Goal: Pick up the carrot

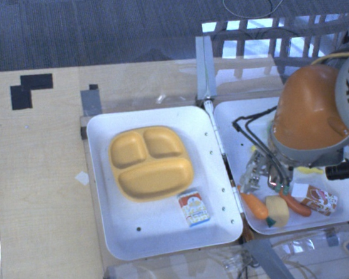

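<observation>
The end effector (259,176), its finger state impossible to tell, hangs just above the carrot (254,205), beside a pale block (277,209).

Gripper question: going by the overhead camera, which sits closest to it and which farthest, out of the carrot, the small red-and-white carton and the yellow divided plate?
From the gripper:
1. Carrot, in the right bin just below it.
2. Small carton, across the divider in the left bin, near its front.
3. Yellow plate, farther left, mid left bin.
</observation>
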`<control>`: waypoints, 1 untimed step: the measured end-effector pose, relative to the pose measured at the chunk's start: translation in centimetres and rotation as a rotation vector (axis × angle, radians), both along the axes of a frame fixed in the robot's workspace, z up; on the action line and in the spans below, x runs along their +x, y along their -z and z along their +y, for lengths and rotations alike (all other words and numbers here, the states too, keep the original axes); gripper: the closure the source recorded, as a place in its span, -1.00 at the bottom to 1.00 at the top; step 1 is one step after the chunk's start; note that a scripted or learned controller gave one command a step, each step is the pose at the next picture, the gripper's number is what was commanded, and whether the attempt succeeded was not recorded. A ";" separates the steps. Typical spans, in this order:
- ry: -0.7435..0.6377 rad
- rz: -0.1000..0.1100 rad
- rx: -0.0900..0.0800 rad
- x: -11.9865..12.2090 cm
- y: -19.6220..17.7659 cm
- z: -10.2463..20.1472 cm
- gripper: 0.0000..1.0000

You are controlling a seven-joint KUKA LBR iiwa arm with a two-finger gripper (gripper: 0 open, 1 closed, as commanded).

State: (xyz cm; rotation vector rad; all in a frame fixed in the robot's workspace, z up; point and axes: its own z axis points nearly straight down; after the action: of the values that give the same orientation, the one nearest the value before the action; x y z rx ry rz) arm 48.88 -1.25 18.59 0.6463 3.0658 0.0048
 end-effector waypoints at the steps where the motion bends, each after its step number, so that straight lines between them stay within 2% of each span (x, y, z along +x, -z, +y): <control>1: 0.001 0.000 0.000 0.0 0.0 0.0 -1.00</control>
State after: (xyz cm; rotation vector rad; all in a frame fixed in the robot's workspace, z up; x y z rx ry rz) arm 48.88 -1.28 18.57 0.6476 3.0657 0.0045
